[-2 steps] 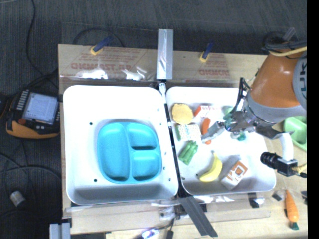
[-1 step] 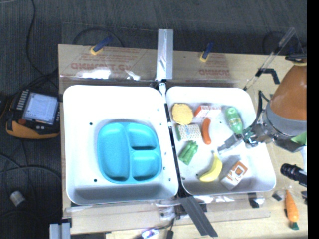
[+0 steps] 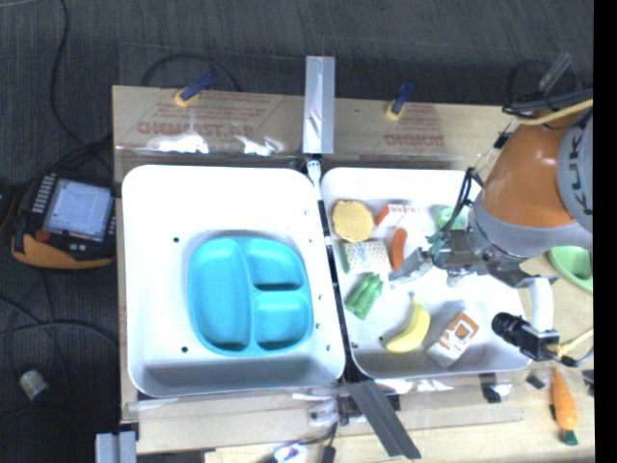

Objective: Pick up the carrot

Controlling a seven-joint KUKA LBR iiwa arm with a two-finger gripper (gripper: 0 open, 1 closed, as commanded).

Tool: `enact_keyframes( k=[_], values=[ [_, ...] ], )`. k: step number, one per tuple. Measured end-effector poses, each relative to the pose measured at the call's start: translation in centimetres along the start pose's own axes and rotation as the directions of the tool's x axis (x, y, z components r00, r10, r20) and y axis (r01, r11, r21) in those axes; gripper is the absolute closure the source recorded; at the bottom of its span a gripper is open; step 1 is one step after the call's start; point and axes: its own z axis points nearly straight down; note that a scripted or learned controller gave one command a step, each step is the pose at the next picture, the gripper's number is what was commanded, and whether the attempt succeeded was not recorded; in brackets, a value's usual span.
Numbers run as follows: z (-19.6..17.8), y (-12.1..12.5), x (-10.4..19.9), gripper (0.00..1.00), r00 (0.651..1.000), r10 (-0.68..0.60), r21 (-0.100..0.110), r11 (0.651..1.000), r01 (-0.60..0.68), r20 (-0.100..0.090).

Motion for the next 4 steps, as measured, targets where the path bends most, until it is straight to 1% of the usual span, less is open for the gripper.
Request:
enact_keyframes(
  k=[1, 2, 3, 4],
  values=[
    [-1.4, -1.5, -3.7, 0.0, 0.999, -0.038, -0.001, 0.999, 0.038, 0.002],
    [-1.4, 2.6, -2.4, 0.0, 0.998, -0.064, -0.002, 0.998, 0.064, 0.001],
    [-1.2, -1.6, -5.1, 0.0, 0.999, -0.042, -0.001, 0.999, 0.042, 0.002],
    [11.1, 0.9, -7.0, 0.0, 0.981, -0.196, -0.01, 0.981, 0.196, 0.005]
  ],
)
